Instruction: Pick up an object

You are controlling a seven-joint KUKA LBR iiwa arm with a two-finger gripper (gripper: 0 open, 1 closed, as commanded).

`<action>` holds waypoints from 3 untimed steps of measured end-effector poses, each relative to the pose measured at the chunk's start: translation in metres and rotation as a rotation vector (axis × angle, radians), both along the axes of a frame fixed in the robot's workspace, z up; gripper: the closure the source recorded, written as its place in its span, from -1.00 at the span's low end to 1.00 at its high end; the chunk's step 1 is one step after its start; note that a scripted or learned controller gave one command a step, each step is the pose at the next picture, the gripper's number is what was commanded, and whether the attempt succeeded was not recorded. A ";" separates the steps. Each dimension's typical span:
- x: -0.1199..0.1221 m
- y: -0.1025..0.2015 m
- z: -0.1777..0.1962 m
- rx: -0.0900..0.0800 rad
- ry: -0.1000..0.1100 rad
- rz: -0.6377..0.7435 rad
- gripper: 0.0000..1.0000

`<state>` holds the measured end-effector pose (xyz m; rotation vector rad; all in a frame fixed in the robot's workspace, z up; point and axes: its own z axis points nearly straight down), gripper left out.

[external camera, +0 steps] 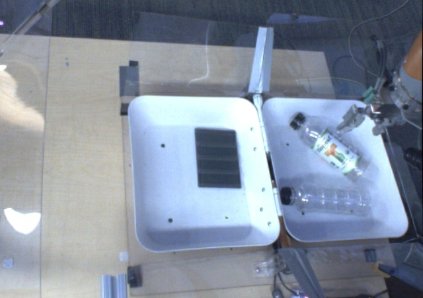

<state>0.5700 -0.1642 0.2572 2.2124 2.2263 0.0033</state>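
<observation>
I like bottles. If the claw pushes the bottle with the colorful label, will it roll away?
Probably. The labelled bottle lies on its side in the right bin, and its round body would likely roll sideways. It looks like clear plastic, so probably light and slippery. The black cap end may make it curve.

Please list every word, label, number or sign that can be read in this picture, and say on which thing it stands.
No text can be read.
Small clear plastic bottle in the right white bin: its label with green and orange marks is too blurred to read.
</observation>
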 end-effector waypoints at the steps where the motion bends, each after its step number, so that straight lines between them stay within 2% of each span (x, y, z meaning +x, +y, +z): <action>1: 0.035 -0.041 -0.060 -0.001 0.000 0.088 -1.00; 2: 0.046 -0.040 -0.137 -0.002 -0.004 0.089 -1.00; 3: 0.029 -0.041 -0.169 -0.002 -0.005 0.092 -1.00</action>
